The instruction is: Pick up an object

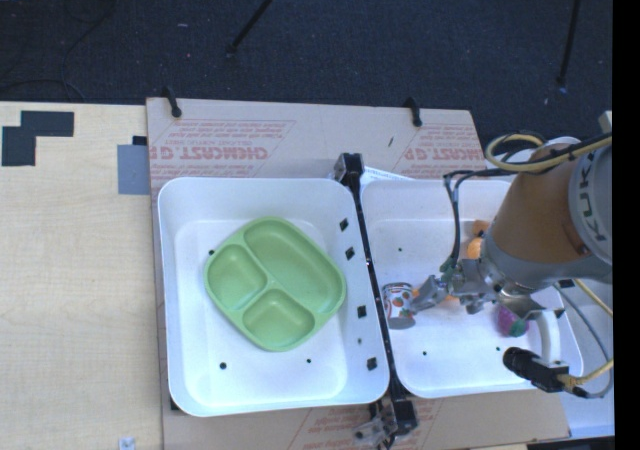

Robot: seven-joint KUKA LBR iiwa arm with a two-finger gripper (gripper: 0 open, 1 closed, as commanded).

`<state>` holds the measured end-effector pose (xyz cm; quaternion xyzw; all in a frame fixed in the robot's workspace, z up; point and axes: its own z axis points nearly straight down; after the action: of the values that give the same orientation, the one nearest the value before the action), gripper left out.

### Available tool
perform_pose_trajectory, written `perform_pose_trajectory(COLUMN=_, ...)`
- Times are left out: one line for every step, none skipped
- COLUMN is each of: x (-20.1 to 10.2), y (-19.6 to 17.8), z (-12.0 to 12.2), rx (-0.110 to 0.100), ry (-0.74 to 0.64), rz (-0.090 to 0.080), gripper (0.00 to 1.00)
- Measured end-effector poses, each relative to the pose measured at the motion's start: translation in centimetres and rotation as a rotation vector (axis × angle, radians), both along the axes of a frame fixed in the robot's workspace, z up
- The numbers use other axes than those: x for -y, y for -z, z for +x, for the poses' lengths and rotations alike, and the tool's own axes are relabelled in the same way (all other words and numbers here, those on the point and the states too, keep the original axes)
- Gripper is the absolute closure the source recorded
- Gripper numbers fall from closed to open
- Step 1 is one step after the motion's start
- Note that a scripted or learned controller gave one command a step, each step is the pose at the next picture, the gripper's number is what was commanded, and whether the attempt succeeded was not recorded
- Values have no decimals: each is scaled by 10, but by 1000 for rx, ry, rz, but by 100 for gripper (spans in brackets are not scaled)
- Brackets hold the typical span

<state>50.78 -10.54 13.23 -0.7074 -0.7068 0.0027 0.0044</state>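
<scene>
Two shallow white plastic bins are sitting side by side on the surface, and I am watching the grey arm (560, 228) with its orange band reaching in over the right bin (440, 373). The hand (425, 295) is hanging low over that bin's floor near the black divider (368, 278); whether it is released or clenched I cannot tell from this slanted view.

Just beside the hand's tip, a small white object with red markings (397, 302) is lying against the left edge of the right bin. I am judging it to be the likeliest thing to pick: it looks light, small and rigid, perhaps smooth enough to slip, so I would be closing across its narrow middle rather than its ends. Its exact shape is too small to make out. Some small coloured pieces, one purplish (507, 319) and one orange (478, 230), are peeking out by the arm, mostly hidden.

In the left bin (185, 358), a light green divided plastic plate (275, 283) is lying flat; it would be stiff, light and awkward to pinch except at the rim.

Red print on the cardboard (225, 141) behind the bins is showing upside down; I am not able to read it reliably. Lettering on the arm reads "KU".
</scene>
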Motion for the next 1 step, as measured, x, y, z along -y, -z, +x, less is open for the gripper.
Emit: perform_pose_trajectory(x=2, y=-13, z=1, rx=3, ry=7, rz=0, gripper=100)
